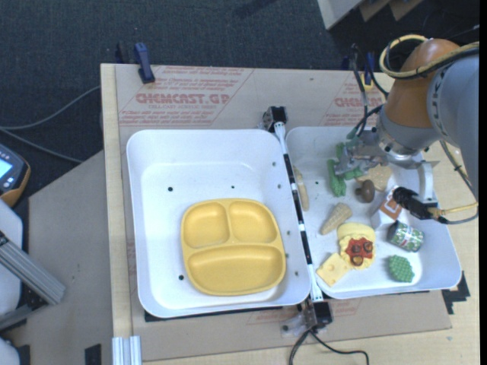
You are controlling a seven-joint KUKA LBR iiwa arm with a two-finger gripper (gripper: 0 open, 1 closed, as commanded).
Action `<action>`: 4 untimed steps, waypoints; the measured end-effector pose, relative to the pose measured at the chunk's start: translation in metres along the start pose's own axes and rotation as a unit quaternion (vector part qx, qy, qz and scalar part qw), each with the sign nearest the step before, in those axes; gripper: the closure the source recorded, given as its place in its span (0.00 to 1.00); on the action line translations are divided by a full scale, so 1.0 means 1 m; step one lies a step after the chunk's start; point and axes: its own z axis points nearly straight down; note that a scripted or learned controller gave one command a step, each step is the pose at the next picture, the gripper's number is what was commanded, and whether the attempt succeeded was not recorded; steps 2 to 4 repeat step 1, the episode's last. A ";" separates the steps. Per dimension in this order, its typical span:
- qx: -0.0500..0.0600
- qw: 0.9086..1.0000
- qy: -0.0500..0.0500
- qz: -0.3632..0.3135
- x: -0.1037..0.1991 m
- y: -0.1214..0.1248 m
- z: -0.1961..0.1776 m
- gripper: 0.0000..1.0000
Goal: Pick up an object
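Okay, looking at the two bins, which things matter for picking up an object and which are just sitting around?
Job in hand:
gripper, low over the right bin
green toy beside it
brown piece
cheese wedge
pizza slice
green ball

Lying about:
yellow divided plate in the left bin
blue clamp

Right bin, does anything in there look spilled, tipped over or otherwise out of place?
Nothing stands out. The toy food pieces lie loosely scattered in the right bin, all inside its rim. The yellow divided plate sits flat in the left bin. The hand hangs over the green piece.
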 end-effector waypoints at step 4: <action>0.002 1.000 0.001 -0.003 0.061 -0.036 -0.091 1.00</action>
